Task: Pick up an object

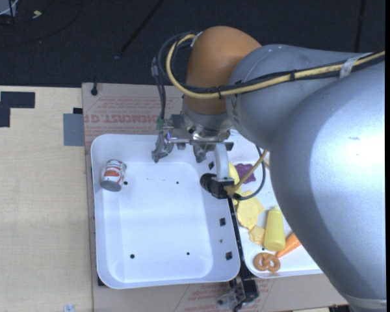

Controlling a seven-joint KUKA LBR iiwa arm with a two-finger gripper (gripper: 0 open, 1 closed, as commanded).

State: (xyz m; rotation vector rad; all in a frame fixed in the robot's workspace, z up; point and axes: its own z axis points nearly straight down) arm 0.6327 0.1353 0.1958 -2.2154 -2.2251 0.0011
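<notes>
The arm's gripper (pixel 190 149) hangs above the left bin (pixel 157 265), jaws spread wide and holding nothing, apparently poised to pick. A small can (pixel 113 175) lies tipped at that bin's left wall; toy food (pixel 273 229) crowds the neighbouring right bin (pixel 292 266).

Left bin (pixel 110 252): white plastic, smooth, semi-gloss; soft highlights along the rim. Right bin (pixel 292 270): same white plastic.
Can (pixel 113 175): metallic silver end, glossy printed orange-and-white label.
Arm (pixel 325 129): smooth grey shell, satin sheen with broad highlights; orange band (pixel 218 60) smooth, slightly glossy.
Gripper (pixel 185 149): bare grey metal, dull finish.
Yellow bottle (pixel 273 229): smooth plastic look, mild shine.
Bench top (pixel 32 200): pale wood-grain surface, matt.
Board (pixel 127 112) under the bins: brown cardboard, matt, printed red lettering.
Background floor (pixel 84 31): dark, rough carpet-like texture.
</notes>
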